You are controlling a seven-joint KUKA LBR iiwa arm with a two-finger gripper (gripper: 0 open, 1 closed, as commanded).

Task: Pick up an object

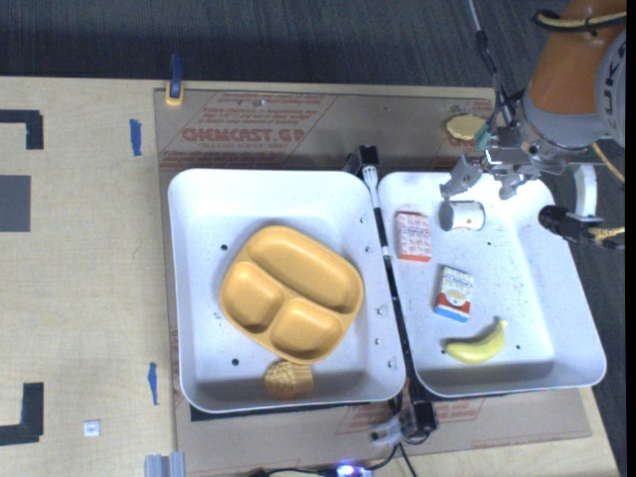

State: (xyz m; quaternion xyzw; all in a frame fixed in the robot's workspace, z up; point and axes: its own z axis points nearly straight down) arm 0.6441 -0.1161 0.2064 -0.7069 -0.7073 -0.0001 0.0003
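Nearest, left bin [189,266]: a small tan woven-looking ball [288,378] sits at the near wall, touching the near edge of a big yellow divided tray [290,288] that takes up the middle of that bin.
Nearest, right bin [566,296]: a banana [476,344] lies close to the near wall; just beyond it stands a small white box with a red base [453,293].
Mid, right bin: a red-and-white carton [413,236] lies flat beside the divider between the bins.
Far, right bin: a small white cup-like piece [463,215] lies on its side near the far wall, right under the claw.
Claw [484,177]: its two fingers look spread, one tip just above the white piece, the other off to the right; nothing is pinched between them.
Arm [571,73]: it comes in from the right, orange band up high, wrist tilted down over the far end of the right bin.
Beyond, tabletop [79,266]: a round tan disc [464,127] rests on the board behind the bins.
Progress: by my reckoning nothing is picked yet; every object rests in a bin.
Left to do: from here the white piece seems the likely target, so the claw would need to drop around it, close and lift.
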